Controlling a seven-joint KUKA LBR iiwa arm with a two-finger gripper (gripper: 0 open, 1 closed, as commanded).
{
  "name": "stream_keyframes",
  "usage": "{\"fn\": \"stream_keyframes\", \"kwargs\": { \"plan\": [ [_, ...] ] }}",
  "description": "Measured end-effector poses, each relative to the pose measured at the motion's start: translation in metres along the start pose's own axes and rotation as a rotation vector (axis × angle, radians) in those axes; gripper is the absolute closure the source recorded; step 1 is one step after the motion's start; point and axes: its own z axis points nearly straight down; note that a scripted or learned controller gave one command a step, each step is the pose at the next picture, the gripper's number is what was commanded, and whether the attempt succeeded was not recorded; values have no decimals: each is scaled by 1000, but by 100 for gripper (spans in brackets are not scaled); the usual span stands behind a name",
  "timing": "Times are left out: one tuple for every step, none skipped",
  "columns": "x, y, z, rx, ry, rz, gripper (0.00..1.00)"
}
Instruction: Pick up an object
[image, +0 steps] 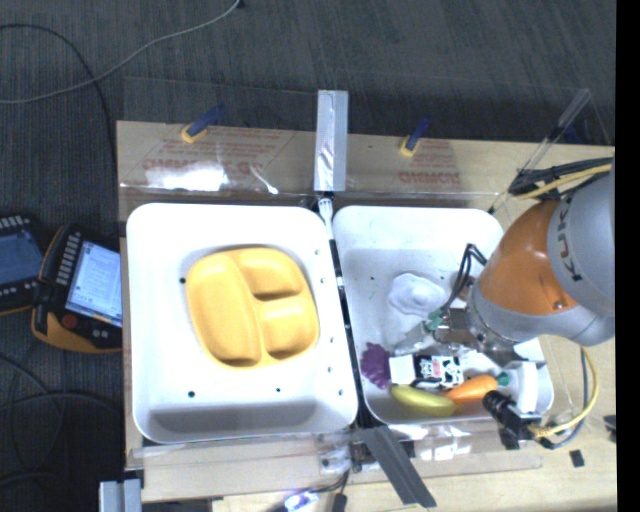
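- Two white bins sat side by side: left bin (150, 330) held one yellow divided tray (252, 304), its compartments facing up.
- Right bin (372, 240) held a white crumpled item (414, 293), a purple item (376, 364), a small black-and-white box (432, 369), a banana (421, 400) and a carrot (472, 387).
- Banana lay flat, long axis running left-right along the near wall; carrot lay just beside it, angled up toward the right.
- Gripper (455, 335) hung over the box; whether spread or pressed together could not be told.
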Motion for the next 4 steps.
{"fn": "stream_keyframes", "kwargs": {
  "plan": [
    [24, -7, -39, 18, -1, 95, 0],
    [6, 0, 9, -1, -6, 104, 0],
    [22, 86, 5, 18, -6, 166, 0],
    [10, 118, 11, 5, -3, 209, 0]
  ]
}}
